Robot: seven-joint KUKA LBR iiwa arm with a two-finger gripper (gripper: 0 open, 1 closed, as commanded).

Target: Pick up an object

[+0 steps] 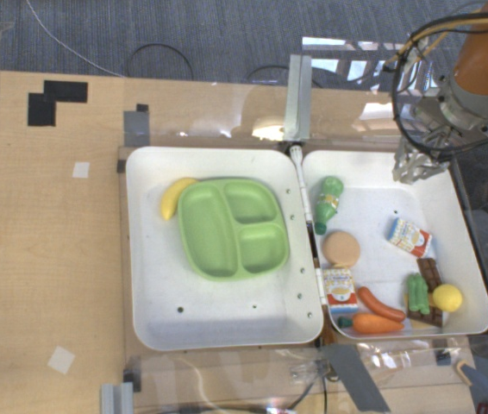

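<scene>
The gripper [418,167] hangs above the upper right corner of the right-hand shallow white bin [466,231] with nothing between its fingers, though whether they are spread or closed cannot be told at this slant. The nearest candidate, a small white carton with red and blue print [409,236], lies on the bin floor just below the gripper and apart from the round tan bun [341,248] and the green bottle [328,197]. A sound grasp would likely centre the gripper over the carton, align across its narrow side, and descend vertically, clear of the bin wall.
</scene>
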